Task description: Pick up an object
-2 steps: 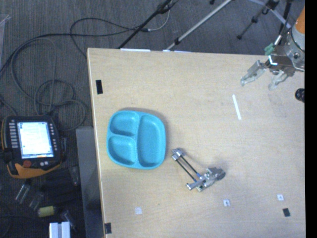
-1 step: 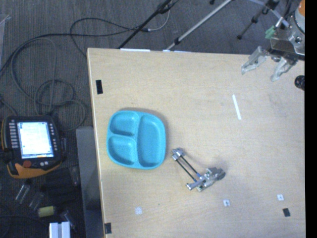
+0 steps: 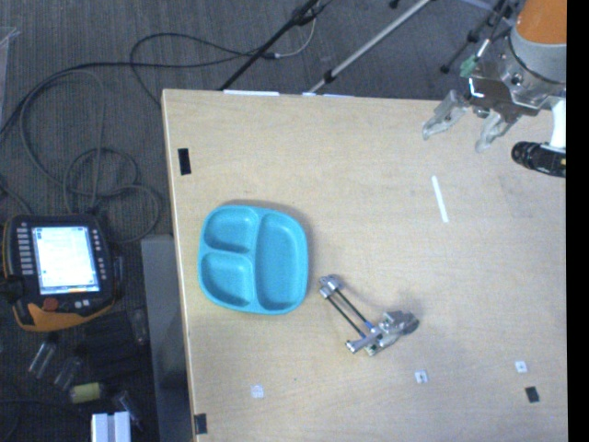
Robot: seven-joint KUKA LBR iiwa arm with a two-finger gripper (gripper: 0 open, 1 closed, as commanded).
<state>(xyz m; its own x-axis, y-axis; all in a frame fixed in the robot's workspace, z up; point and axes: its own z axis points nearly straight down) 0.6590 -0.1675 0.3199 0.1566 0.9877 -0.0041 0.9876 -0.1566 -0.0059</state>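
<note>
The gripper (image 3: 467, 127) is hanging with fingers spread wide and holding nothing over the bench's (image 3: 368, 173) far right, well apart from the metal clamp (image 3: 366, 319) lying beside the blue divided plate (image 3: 255, 258).

The arm (image 3: 543, 17) is grey metal with a broad orange band above the wrist. Below it sits a boxy silver wrist block, ending in the gripper (image 3: 467, 129) with two pale, tapered metal fingers (image 3: 442, 118).

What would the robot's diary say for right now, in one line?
gripper: open, holds nothing, top right | tray: on bench | clamp: right of tray, untouched | pick: not yet
</note>
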